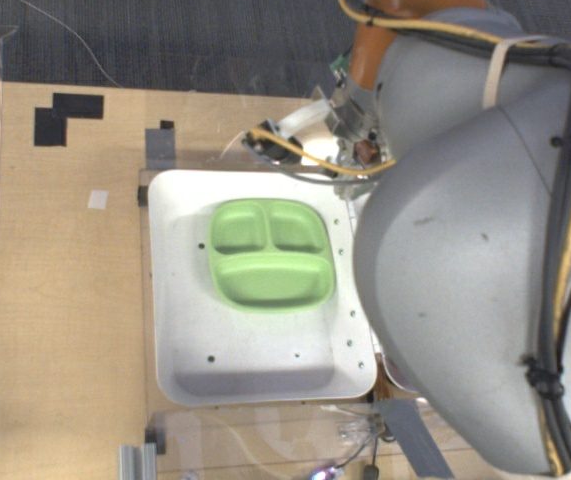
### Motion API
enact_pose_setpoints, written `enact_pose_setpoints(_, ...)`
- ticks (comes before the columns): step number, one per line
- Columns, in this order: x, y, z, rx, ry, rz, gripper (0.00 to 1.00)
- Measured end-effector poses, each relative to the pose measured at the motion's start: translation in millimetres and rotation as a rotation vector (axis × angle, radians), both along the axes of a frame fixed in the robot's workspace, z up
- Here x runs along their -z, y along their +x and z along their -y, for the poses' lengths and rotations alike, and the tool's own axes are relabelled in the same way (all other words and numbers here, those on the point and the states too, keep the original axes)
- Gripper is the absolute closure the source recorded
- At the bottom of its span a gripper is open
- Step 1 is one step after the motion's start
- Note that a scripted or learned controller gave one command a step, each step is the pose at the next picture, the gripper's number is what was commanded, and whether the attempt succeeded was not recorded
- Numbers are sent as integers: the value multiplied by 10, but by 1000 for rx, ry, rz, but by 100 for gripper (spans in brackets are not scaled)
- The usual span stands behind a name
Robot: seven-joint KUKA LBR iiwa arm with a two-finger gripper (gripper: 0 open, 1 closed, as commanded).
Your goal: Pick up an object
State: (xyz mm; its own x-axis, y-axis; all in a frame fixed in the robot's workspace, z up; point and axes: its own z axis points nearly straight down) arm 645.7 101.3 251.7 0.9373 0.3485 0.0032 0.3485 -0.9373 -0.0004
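In the camera view, a green divided plate (269,254) with three compartments lies flat in the left white bin (180,358), slightly toward the bin's far edge and well apart from the near wall. Nothing else lies beside it in that bin. The grey arm (465,268) bulks over the right side of the bench (55,298), covering most of the second bin. The gripper (350,133) sits near the far right corner of the left bin, among cables and wrist hardware; whether it is spread or pressed together cannot be told from here.

The step in hand is likely the approach. To do it well, the gripper should probably come down over the plate's rim or one of its inner ridges, since the flat, shallow body offers little else to pinch, and close across the thin wall squarely so the plate does not tip or slide toward the bin wall.
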Motion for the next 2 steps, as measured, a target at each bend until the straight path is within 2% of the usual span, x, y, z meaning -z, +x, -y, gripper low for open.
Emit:
enact_pose_setpoints(1, 503, 152, -92, 38, 1, -2, 100)
enact_pose_setpoints(2, -31, 146, -257, 154, 1, 0, 100)
